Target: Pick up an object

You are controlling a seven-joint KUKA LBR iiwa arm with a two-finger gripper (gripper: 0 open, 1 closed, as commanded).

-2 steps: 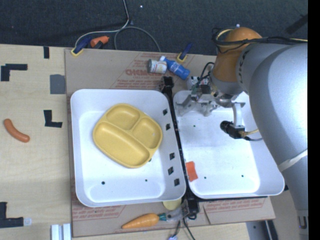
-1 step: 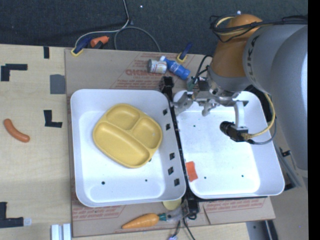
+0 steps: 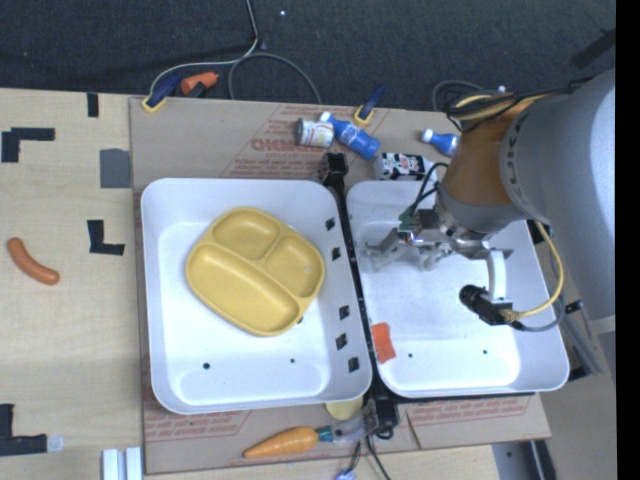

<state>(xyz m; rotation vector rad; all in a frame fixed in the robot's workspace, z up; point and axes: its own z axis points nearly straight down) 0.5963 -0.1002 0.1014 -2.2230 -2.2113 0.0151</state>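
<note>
- The gripper (image 3: 400, 251) hangs low over the right bin (image 3: 450, 363), near its far left corner; whether the jaws are open or closed, I cannot tell.
- A yellow divided plate (image 3: 256, 268) lies in the left bin (image 3: 170, 363), well apart from the gripper.
- An orange tag (image 3: 382, 342) sits at the right bin's left wall.
- A toy carrot (image 3: 281, 442) lies on the tabletop (image 3: 60, 348) just before the left bin.
</note>
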